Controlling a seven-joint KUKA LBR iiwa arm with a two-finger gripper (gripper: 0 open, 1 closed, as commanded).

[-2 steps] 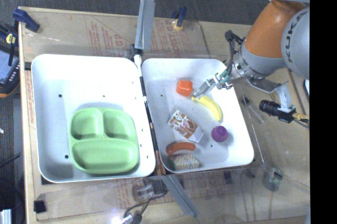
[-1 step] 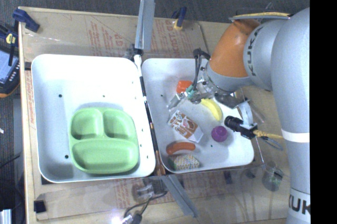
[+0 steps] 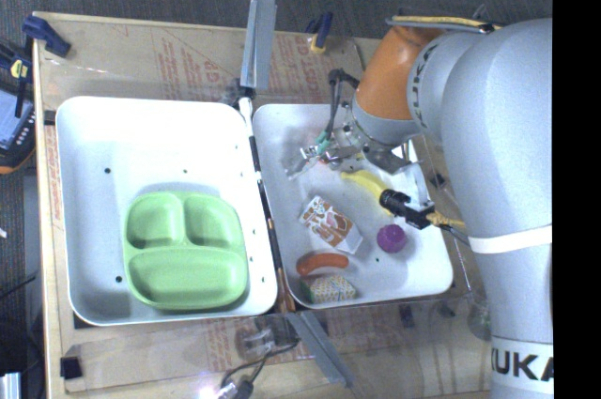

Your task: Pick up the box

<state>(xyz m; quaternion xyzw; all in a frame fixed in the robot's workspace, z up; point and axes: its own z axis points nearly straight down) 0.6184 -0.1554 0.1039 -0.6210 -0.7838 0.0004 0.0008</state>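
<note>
The box lies flat near the middle of the right bin, its long axis running from upper left to lower right. The gripper hangs above it toward the bin's far end; its jaws seem empty, though I cannot tell how wide they stand.

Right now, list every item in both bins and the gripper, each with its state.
Green divided tray: lying flat in the left bin, compartments up.
Box: lying flat in the right bin, not gripped.
Sausage: lying beside the box.
Purple ball: resting on the bin floor.
Banana: lying partly under the arm.
Gripper: low in the right bin, away from the box.
</note>
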